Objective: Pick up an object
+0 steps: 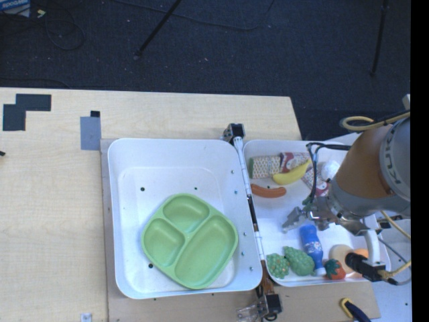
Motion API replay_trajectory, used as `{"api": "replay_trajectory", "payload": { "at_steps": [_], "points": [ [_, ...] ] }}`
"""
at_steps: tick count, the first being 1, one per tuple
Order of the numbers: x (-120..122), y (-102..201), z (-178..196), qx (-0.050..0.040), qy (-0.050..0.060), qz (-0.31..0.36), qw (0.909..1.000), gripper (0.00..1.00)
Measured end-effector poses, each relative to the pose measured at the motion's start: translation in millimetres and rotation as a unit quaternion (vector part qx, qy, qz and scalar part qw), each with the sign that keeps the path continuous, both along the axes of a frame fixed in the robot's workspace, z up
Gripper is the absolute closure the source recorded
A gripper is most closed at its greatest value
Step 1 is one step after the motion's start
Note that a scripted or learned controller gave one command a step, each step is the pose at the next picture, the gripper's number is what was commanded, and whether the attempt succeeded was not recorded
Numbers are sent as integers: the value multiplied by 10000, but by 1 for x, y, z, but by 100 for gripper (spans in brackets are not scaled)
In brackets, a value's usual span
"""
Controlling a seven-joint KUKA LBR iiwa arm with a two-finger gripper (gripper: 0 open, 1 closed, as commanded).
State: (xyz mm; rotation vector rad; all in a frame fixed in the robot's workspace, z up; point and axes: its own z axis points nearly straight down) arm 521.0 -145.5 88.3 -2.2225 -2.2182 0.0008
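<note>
A: Right, I've got the arm in over the right bin from the right side, w/ the gripper low near the bin's middle.

B: Jaws?

A: Fingers look spread apart, pointing left, nothing between them as far as I can see. It's small and a bit murky, tho.

B: What's closest to grab?

A: Blue bottle, just below-right of the gripper, lying on the bin floor. Near the tips but not between them; can't tell if it's touching.

B: And the rest of that bin?

A: Front edge: two green lumps side by side, just left of the bottle. A small red thing to its right. Back of the bin: banana, w/ a hot dog just in front of it, and a waffle-looking block to the banana's left. All well apart from the gripper.

B: Left bin?

A: I see a green tray w/ three compartments, sitting flat, tilted diagonally, toward the left bin's front. Bins sit side by side on the bench.
</note>
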Motion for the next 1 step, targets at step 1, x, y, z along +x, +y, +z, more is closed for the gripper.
{"api": "replay_trajectory", "payload": {
  "at_steps": [1],
  "points": [
    [-24,-6,0,5,-21,-1,10000,0]
  ]
}}
